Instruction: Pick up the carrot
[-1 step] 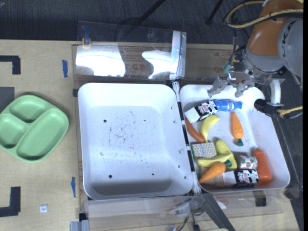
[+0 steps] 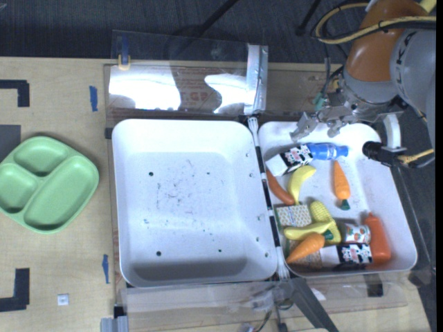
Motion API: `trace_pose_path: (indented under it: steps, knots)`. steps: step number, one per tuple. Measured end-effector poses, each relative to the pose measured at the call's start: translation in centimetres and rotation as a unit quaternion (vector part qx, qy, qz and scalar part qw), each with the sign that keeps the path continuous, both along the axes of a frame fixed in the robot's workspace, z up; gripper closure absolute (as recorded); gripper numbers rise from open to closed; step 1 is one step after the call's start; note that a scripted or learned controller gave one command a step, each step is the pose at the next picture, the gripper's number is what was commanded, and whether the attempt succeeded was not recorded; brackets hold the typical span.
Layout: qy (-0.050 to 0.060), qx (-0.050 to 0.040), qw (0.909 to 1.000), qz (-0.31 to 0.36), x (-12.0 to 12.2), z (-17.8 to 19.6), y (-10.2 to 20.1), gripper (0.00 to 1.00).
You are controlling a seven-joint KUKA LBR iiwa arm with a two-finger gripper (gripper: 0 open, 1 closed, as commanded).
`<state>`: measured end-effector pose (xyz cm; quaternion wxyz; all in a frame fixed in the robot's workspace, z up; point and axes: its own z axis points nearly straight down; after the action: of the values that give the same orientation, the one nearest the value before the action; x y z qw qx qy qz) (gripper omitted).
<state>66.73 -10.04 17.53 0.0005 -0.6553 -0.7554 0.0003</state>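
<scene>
Several orange carrots lie in the right bin (image 2: 387,185). One short carrot (image 2: 340,181) with a green tip rests near the bin's middle. A plumper carrot (image 2: 306,246) sits at the front left, and a darker orange one (image 2: 279,187) lies along the left wall. My gripper (image 2: 322,122) hangs over the back of this bin, above a blue-capped bottle (image 2: 325,151) and behind the short carrot. Its fingers stand apart with nothing between them.
Crowded around the carrots are a cow-print carton (image 2: 297,156), a banana (image 2: 302,181), corn (image 2: 320,211), a red bottle (image 2: 379,238) and more cartons (image 2: 356,254). The left bin (image 2: 187,199) adjoins. A green divided plate (image 2: 46,183) sits far left on the bench.
</scene>
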Motion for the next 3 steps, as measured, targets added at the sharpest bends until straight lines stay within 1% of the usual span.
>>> trace_pose_path:
  steps: [1,2,3]
  knots:
    - [-0.001,0.0000,0.9873,0.159,0.0,0.1,-2.2,0.00]
    - [-0.001,0.0003,0.9888,0.149,0.0,-0.4,-2.2,0.00]
    - [-0.001,0.0000,0.9887,0.150,-1.7,-0.7,-3.0,0.00]
